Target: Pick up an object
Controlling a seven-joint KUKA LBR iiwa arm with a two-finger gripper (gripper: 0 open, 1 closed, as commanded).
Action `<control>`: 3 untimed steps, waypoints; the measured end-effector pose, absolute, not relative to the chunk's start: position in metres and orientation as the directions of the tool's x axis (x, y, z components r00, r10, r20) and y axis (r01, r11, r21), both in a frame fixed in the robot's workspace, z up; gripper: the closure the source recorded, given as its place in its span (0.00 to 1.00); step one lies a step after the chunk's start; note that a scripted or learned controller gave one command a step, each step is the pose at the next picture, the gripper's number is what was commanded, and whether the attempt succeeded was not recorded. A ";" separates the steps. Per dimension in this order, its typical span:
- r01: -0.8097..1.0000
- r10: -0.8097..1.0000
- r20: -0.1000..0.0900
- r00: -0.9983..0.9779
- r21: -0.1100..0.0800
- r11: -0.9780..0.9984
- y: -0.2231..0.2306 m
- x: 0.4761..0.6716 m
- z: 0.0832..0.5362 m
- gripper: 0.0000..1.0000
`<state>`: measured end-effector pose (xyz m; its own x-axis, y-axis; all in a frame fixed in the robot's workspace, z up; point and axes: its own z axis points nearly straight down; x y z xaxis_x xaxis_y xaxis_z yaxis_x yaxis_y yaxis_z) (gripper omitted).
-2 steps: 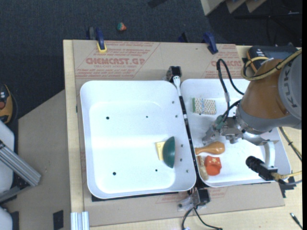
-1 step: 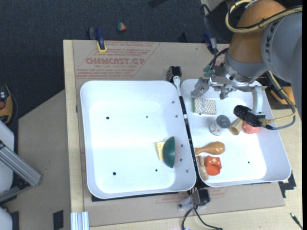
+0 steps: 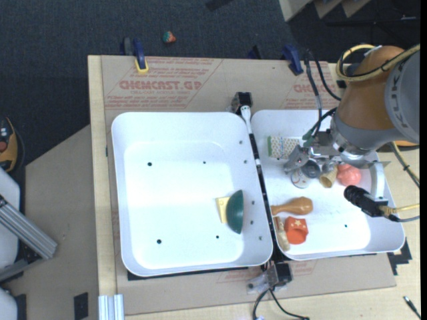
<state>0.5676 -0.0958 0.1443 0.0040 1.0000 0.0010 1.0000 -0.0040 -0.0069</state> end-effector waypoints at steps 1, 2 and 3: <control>1.000 1.000 0.001 0.003 -0.007 -0.003 -0.112 0.533 0.081 0.00; 1.000 1.000 0.002 0.002 -0.005 -0.002 -0.100 0.476 0.084 0.00; 1.000 1.000 -0.004 0.003 0.006 -0.003 -0.138 0.480 0.164 0.00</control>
